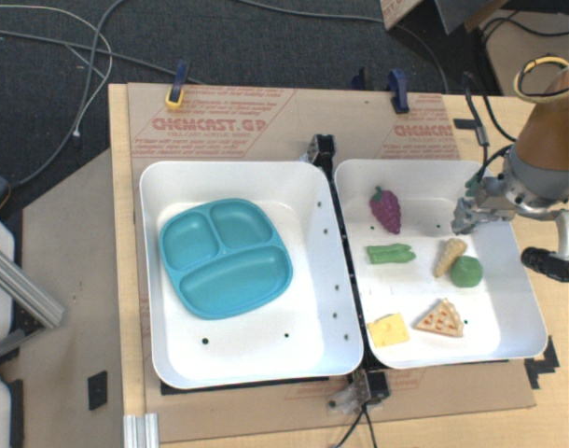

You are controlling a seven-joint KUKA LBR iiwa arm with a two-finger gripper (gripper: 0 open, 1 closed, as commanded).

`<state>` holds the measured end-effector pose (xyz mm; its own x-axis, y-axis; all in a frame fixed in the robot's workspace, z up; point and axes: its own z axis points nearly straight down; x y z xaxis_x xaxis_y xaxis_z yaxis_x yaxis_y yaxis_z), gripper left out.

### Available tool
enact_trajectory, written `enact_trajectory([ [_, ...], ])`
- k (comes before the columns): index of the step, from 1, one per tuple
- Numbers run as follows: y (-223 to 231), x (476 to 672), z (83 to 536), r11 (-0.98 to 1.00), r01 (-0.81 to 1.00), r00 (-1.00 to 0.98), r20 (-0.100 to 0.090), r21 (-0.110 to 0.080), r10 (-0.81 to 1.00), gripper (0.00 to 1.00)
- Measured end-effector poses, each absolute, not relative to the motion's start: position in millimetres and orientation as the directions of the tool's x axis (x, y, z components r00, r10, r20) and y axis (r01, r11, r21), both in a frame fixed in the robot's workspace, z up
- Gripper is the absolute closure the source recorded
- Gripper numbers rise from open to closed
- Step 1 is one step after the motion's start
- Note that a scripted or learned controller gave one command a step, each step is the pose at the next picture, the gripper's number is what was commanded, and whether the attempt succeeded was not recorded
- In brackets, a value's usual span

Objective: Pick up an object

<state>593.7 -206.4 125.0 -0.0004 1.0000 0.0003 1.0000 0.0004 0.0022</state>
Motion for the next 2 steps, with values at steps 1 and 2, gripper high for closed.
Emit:
enact_trajectory([
  [1,-200,595.1,172,0.001,1.0,-0.001,-0.002,0.007,1.0,1.0],
  [2,-200,596.8,227,0.002,1.0,-0.002,-0.002,0.007,1.0,1.0],
])
